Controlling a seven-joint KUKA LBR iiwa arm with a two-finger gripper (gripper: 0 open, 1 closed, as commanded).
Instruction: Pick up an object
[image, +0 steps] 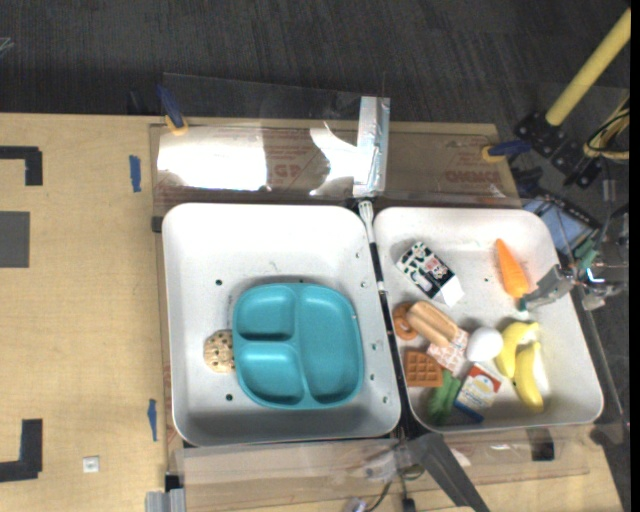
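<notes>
The right bin (570, 400) holds several toy foods: an orange carrot (511, 266), a yellow banana (524, 360), a white egg (486, 344), a hot dog (432, 322), a brown waffle (422, 368), a black-and-white carton (426, 268), a green vegetable (441, 400) and a small juice box (478, 388). My gripper (553, 288) reaches in at the right rim of this bin. It sits just right of the carrot and above the banana, and nothing shows in its grasp.
In the left bin (200, 250) lie a teal divided plate (297, 343) and a cookie (219, 351) at the plate's left edge. A clear taped panel (270, 150) stands behind the bins. Cables and a yellow pole (590, 70) crowd the upper right.
</notes>
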